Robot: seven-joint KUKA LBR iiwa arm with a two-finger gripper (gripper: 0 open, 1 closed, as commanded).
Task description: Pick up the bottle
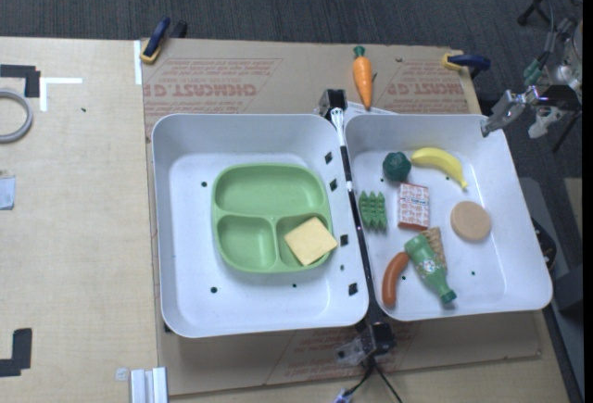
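Note:
The green bottle (431, 267) lies on its side in the right bin (519, 290), near the front, with its cap pointing to the front right. A red sausage (394, 279) lies right beside it on the left. My gripper (519, 107) hangs outside the right bin, just past its far right corner and well away from the bottle. It is small and cluttered in the camera view.
The right bin also holds a banana (440, 165), a tan disc (471, 221), a red-and-white packet (413, 205), a dark green vegetable (397, 166) and a green ridged piece (372, 209). The left bin (185, 290) holds a green divided plate (269, 216) with a yellow block (310, 241). A carrot (361, 77) lies behind the bins.

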